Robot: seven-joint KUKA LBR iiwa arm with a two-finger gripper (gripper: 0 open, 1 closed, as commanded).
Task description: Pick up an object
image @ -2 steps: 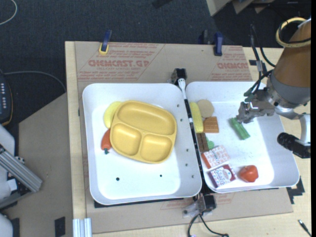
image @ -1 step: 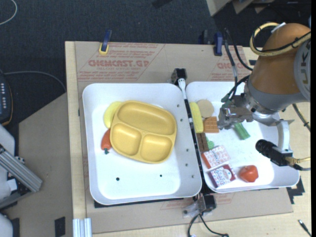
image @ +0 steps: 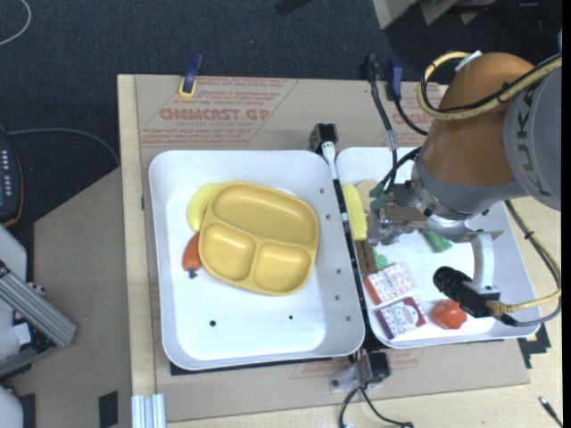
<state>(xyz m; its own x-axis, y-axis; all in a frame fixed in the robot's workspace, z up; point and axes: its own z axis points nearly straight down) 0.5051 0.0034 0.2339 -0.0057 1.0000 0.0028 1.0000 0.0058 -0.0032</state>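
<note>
Yellow divided tray fills left bin, orange pepper at tray's left edge; right bin holds corn, packets; gripper state: cannot tell.

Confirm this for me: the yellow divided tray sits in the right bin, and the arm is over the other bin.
Not quite. The camera view shows the yellow divided tray in the left bin, not the right one. The rest holds: the arm is over the other bin, the right one.
</note>
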